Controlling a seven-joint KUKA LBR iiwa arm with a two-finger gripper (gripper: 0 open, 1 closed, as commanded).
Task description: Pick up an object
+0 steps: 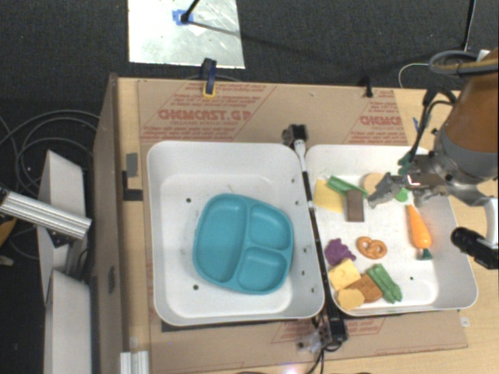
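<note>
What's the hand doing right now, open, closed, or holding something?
Hand: over the right bin, near the top row of toy food; whether it is open, closed or holding anything cannot be told.

My arm reaches in from the right side, the wrist is bent low, and my hand points left.

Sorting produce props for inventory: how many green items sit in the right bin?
3 visible: a long green piece near the bin's upper left, a small green bit by the gripper, and a green pod at the bottom. The arm may hide more.
</note>
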